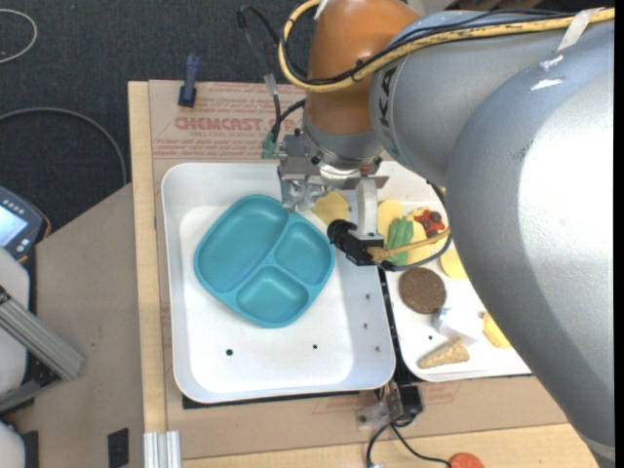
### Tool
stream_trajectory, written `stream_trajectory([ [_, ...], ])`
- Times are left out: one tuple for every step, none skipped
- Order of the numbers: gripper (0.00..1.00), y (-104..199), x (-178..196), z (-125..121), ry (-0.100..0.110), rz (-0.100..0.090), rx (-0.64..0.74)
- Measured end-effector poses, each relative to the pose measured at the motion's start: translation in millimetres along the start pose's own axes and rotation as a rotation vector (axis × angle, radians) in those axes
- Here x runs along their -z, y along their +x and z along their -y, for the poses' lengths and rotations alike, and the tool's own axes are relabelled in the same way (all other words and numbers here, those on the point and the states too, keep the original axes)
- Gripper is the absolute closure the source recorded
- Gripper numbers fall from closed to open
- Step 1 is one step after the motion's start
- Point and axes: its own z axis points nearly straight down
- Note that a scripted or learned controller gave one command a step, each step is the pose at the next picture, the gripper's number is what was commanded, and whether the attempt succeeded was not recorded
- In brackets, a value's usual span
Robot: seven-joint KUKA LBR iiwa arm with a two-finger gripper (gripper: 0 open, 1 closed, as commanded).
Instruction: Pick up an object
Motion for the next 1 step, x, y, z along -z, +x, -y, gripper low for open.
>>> stream_trajectory([
  [1.0,-31.3,0.5,25.9,-0.007,0.001,-0.007],
])
